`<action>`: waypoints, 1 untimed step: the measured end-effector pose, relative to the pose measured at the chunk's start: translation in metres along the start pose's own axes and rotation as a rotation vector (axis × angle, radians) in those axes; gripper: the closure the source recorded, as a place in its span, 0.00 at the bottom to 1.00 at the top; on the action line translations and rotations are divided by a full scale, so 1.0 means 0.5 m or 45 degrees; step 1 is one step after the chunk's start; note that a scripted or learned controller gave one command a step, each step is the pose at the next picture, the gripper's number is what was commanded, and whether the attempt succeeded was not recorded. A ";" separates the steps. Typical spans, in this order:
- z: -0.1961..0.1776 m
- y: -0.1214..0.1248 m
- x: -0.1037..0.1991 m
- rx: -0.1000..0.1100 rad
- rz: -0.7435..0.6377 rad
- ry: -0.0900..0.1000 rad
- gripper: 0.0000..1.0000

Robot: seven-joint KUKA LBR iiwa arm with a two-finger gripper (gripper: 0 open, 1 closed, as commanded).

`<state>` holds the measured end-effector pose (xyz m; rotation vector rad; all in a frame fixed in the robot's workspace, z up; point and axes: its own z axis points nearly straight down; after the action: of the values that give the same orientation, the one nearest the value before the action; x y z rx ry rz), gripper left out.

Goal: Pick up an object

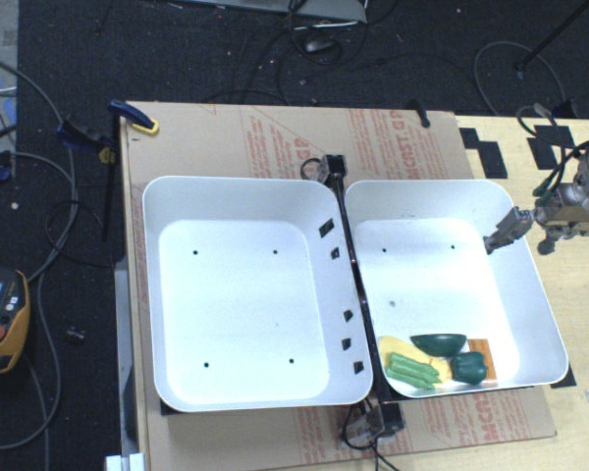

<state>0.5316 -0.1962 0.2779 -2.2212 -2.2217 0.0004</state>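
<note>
We judge the pick not yet begun: the gripper (526, 232) hovers at the right bin's (442, 204) far right rim, fingers spread and holding nothing, while the green objects (438, 358) lie clustered in that bin's near corner.

Cardboard-topped bench (275, 135), two white bins (240, 199)

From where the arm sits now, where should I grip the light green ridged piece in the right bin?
Probably across the middle of the light green ridged piece, straight from above. It lies flat and long, running left to right, so its narrow width suits the fingers. Favour its left half: the dark green bowl-shaped piece and dark green block crowd the right end.
</note>
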 end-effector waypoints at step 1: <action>0.116 -0.007 0.172 0.006 -0.008 0.003 0.00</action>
<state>0.5279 -0.1100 0.2197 -2.2100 -2.2253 0.0028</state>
